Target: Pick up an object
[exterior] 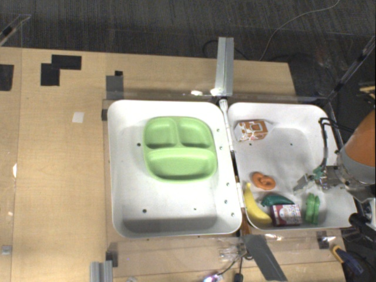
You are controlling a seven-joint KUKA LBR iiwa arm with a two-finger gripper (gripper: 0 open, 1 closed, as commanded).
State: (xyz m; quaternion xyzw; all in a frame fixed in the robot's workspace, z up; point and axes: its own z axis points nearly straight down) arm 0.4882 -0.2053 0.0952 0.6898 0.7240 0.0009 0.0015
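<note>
The right bin [294,135] holds several objects. A white and orange snack packet [252,130] lies at its back left. An orange ring-shaped piece [263,181] sits near the middle left, with a yellow banana [255,205] in front of it. A dark red can [286,215] lies on its side along the front wall, a teal item [276,200] just behind it and a green spool-like object [312,209] to its right. My gripper [306,183] hangs low at the bin's right side, just behind the green object and right of the orange ring, with nothing seen in it.
The left bin [126,157] holds a green divided plate [179,147]. A metal post [224,66] stands behind the seam between the bins. The arm's orange band [359,141] and cables [326,140] hang over the right bin's right wall.
</note>
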